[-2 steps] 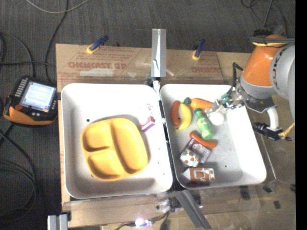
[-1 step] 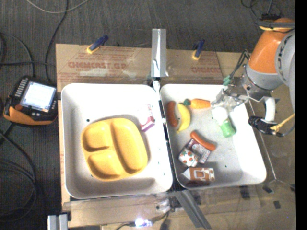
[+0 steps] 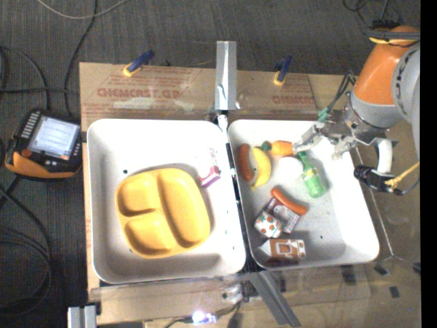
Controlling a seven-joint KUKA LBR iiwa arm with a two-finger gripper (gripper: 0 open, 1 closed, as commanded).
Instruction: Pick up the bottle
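Note:
The bottle [image 3: 313, 179] is small and green, and lies on its side in the right bin [image 3: 355, 217], near the bin's upper middle, with its cap end pointing to the far wall. My gripper [image 3: 322, 143] hovers just beyond that cap end, over the far part of the bin. Its fingers [image 3: 305, 141] are spread open with nothing between them. The bottle lies apart from the fingers, a little nearer the camera.
Left of the bottle lie an orange carrot [image 3: 281, 147], a banana [image 3: 261, 166] and a sausage [image 3: 244, 161]. Nearer the front are a red sausage [image 3: 288, 200], a patterned packet [image 3: 273, 221] and a small carton [image 3: 285, 249]. The left bin [image 3: 102, 149] holds a yellow divided plate [image 3: 164, 210] and a pink item [image 3: 210, 175].

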